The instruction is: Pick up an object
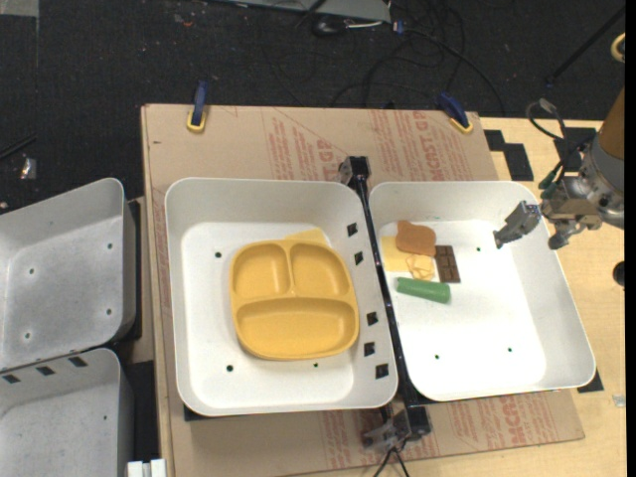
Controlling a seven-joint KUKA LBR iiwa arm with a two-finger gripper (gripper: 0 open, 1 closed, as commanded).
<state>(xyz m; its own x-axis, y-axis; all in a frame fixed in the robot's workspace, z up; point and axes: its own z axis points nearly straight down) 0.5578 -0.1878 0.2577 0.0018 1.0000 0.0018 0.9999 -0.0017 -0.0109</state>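
In the right bin (517,366), near its left wall, lie a few small objects: an orange-brown block (415,237), a flat yellow piece (397,259), a dark brown rectangle (447,263) and a green stick (423,289). My gripper (532,235) hangs over the bin's upper right part, well to the right of these objects. It is open, with nothing between its fingers. The arm comes in from the right edge.
The left bin (199,366) holds a yellow divided tray (294,299). A black divider (376,296) runs between the bins. Both bins rest on a cardboard sheet (288,137) held by clamps. Grey metal trays (60,266) lie at the far left.
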